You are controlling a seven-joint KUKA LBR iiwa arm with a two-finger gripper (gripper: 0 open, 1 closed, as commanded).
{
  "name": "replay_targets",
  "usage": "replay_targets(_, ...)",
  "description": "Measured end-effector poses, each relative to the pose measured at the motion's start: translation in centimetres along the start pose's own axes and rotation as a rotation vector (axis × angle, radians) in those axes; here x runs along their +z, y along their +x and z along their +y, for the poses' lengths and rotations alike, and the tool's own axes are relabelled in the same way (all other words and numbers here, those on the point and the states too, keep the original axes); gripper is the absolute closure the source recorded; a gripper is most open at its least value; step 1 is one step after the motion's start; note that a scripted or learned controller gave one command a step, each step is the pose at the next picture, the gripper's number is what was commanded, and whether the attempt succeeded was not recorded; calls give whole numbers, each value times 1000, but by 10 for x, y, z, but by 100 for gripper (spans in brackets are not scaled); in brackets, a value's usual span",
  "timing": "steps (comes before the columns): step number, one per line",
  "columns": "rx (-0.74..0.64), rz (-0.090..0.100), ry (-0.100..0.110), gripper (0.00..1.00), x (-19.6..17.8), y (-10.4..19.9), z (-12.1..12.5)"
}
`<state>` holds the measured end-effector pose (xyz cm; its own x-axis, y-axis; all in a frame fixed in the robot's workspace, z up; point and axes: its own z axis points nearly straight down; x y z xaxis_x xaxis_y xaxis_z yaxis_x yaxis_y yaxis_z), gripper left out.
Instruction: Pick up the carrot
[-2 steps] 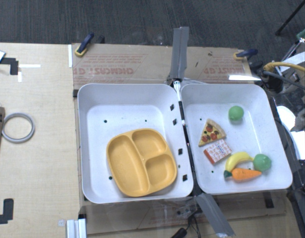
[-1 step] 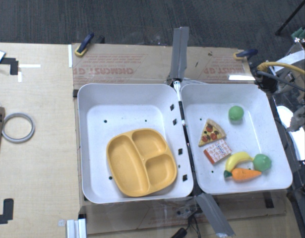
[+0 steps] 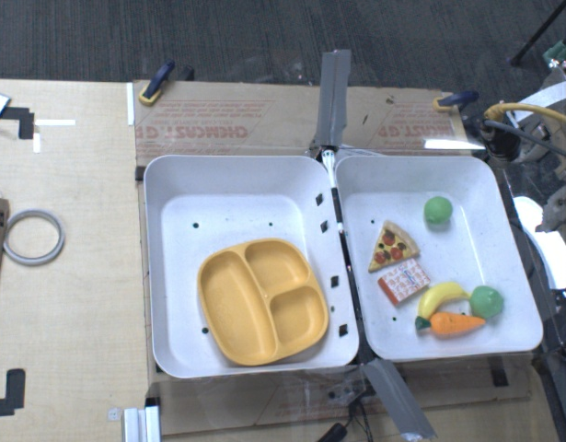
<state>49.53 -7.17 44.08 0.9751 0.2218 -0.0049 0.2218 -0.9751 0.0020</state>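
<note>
You are looking down on a wooden bench [image 3: 71,155] carrying two white bins side by side. The left bin [image 3: 172,201] holds a yellow divided plate [image 3: 261,299]; the right bin [image 3: 503,339] holds the toys. Your carrot [image 3: 456,323] lies near that bin's front right corner, its long axis running roughly left to right with the green top toward the left, touching a banana [image 3: 442,296] and a green ball [image 3: 486,300]. I cannot tell you the state of the jaws.

The print on the small red-and-white card [image 3: 403,281] beside the pizza slice [image 3: 393,245] is too small to read.
</note>
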Motion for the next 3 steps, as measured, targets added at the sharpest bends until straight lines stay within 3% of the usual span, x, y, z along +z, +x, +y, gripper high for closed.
replay_targets(1,24,2,0,0,-1,-6,-48)
replay_targets(2,24,3,-1,0,-1,-5,-54)
replay_targets(3,25,-1,-4,100,-10,-4,-54)
